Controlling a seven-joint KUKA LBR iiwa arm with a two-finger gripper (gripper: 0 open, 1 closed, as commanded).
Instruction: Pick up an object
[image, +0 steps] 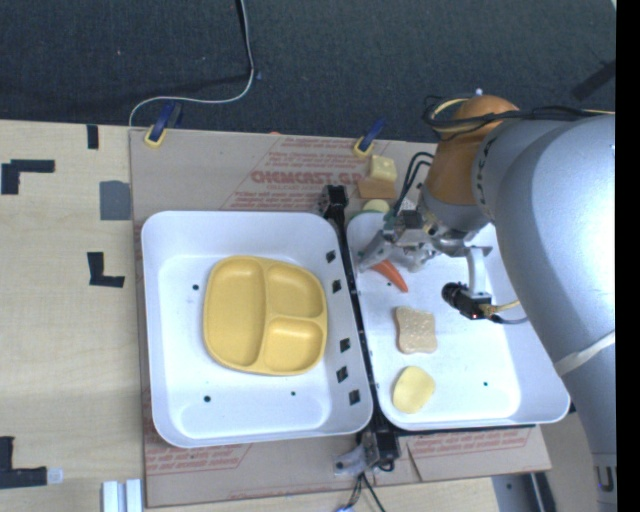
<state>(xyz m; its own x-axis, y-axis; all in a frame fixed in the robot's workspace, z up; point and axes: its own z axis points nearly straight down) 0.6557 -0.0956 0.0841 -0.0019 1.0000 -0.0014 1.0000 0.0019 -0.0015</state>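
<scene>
The arm (540, 190) is in from the right, grey bulk over the right bin's (500, 395) far corner, orange band (455, 165) showing above the wrist. The hand (395, 245) is down low at the far left end of that bin, right against the divider where the two bins meet. Whether it is clenched or released, I cannot tell; the metal parts blur together there.

Just below the hand lies an orange carrot-like piece (392, 274), slanted, close enough that it may be touching, though nothing shows it gripped. Further toward the camera from the hand sits a toast slice (416, 330), and beyond that a pale yellow round piece (412, 388) near the bin's near edge. Those two have open white floor to their right. Behind the hand, outside the bin rim, a tan block (379, 178) and a small pale round thing (374, 209) sit on the cardboard (290, 175).

Left of the hand, across the divider, the left bin (170, 400) carries a yellow divided plate (265, 313) near its middle, with bare floor all round it. Black clips (338, 285) line the shared edge.

Red print runs across the cardboard behind the bins; it seems to read "CHEMCAST", but it is faint. The counter (60, 330) to the far left bears black tape marks.
</scene>
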